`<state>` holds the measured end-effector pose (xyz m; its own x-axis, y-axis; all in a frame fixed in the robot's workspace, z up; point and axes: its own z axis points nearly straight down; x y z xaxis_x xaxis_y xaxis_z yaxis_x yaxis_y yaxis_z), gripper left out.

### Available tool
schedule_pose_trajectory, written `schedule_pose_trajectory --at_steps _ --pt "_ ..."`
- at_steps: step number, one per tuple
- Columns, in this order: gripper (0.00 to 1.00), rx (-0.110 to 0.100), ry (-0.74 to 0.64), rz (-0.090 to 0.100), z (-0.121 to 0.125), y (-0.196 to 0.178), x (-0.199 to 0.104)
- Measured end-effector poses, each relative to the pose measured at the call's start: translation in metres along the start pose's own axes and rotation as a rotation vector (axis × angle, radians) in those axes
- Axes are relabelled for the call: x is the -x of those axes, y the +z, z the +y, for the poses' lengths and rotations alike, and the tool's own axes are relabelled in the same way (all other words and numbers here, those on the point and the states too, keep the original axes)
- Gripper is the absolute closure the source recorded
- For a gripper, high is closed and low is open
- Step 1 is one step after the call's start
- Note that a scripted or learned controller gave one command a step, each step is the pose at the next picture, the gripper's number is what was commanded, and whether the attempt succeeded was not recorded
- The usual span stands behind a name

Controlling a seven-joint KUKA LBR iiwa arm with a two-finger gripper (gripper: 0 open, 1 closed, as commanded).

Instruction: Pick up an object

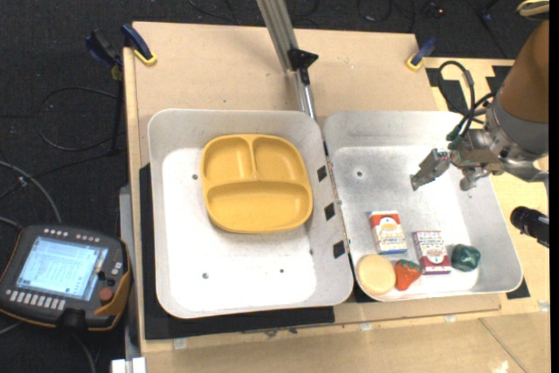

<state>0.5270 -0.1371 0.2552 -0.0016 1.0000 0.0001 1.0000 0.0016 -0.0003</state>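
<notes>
Cream disc point(376, 274), arm point(524, 100) poised above right bin point(384, 153)

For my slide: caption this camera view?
Open gripper above right bin; yellow tray in left bin.

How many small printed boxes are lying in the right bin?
2. One box lies near the middle of the bin's front half; the other box is to its right, beside a dark green object. None seem hidden.
</notes>
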Motion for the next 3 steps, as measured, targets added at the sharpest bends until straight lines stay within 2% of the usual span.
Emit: schedule_pose_trajectory --at_steps 1,3 --pt "0.00 0.000 0.001 0.000 0.000 0.000 0.000" --pt "0.00 -0.007 0.002 0.002 -0.011 0.126 0.001"
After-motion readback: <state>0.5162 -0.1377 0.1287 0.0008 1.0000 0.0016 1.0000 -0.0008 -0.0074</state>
